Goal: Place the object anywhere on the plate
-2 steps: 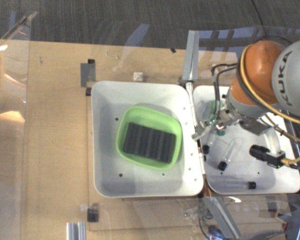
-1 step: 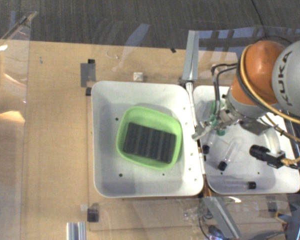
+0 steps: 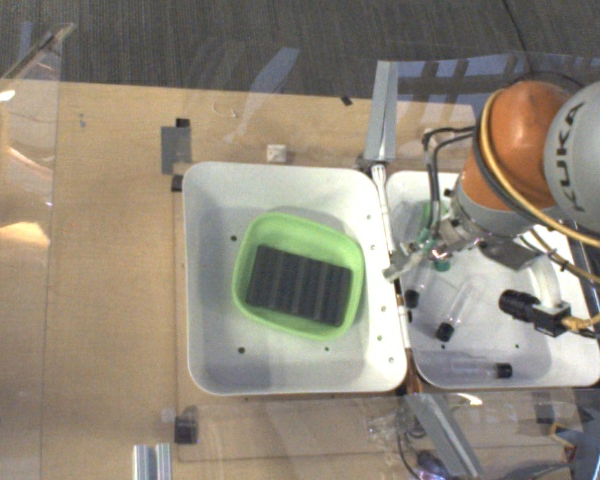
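A pale wooden surface (image 3: 90, 268) under a clear sheet, with dark ribbed floor behind, carries two shallow white bins — the left bin (image 3: 210, 358) holds one lime-green square plastic plate (image 3: 298, 276) with a dark ridged centre. The right bin (image 3: 580, 368) holds three small clear tubes with black caps (image 3: 450, 316), none on the plate. The grey-and-orange arm's hand (image 3: 432, 248) hangs over that bin's left edge — whether it grips anything, I cannot tell.

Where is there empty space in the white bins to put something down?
The left bin has bare white floor around the green plate, widest along its left and bottom edges. The right bin is crowded: the arm hangs over it, and small clear tubes with dark caps lie scattered on its floor.
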